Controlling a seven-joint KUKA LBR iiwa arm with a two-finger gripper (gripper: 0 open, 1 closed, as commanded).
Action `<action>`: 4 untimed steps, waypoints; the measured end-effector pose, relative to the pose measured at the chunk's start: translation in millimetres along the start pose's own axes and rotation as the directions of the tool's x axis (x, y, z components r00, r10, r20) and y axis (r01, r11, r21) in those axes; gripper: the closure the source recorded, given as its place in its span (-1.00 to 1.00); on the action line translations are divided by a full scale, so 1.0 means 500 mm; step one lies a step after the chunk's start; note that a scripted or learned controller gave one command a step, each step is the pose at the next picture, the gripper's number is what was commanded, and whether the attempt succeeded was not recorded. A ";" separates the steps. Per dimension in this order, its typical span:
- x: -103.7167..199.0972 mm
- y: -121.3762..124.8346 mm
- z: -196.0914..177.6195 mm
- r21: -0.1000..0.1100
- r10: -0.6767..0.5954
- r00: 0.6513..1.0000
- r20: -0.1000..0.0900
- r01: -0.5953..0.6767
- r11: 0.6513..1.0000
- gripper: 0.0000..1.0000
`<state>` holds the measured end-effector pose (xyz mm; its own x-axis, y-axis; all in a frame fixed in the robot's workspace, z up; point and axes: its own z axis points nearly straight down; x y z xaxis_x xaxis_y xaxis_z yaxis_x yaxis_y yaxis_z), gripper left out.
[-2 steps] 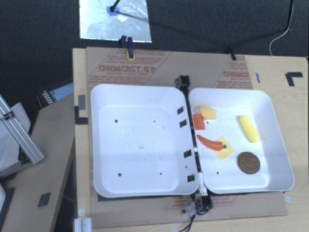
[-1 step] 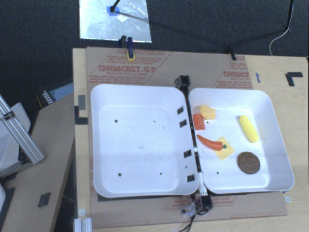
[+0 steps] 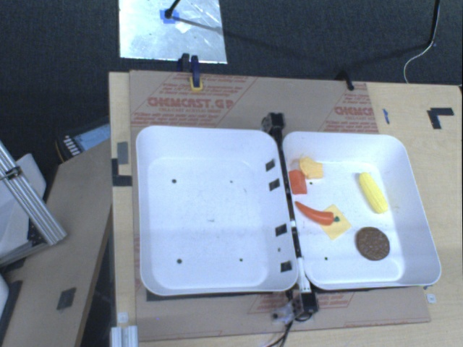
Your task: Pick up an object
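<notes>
From my end all the candidates sit in the right bin [image 3: 416,194]; the left bin [image 3: 155,150] has nothing I'd go for. I can't tell the gripper's state, no basis for a call on grip or release; nothing is lifted yet as far as I can judge, so the pick hasn't started.

Objs in the right bin: corn cob [image 3: 372,191] lying alone toward the far right, well apart from the rest; brown round patty [image 3: 372,243] flat near the front right; red chili pepper [image 3: 316,212] lying partly on a yellow cheese slice [image 3: 336,226]; orange-red block [image 3: 297,181] touching a yellow wedge [image 3: 312,168], both just beside the divider clips [image 3: 278,208] btw the bins.

Risks as I see them: going for the block or wedge puts the descent close to the bin wall and clips, so a collision or a deflected grab is likely; the patty and cheese are flat, prob. nothing to pinch, so I'd expect a scrape and a closed-on-air result; the pepper is thin and curved, may roll or drag the cheese w/ it. Corn looks the safest target, tho it's rounded and could squirt out if pinched off-centre.
</notes>
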<state>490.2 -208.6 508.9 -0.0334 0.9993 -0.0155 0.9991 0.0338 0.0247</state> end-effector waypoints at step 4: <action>-0.002 0.003 -0.045 -0.008 -0.009 1.000 0.005 0.009 1.000 1.00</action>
<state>491.1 -209.4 531.7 -0.0421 0.9989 -0.0210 0.9986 0.0428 0.0322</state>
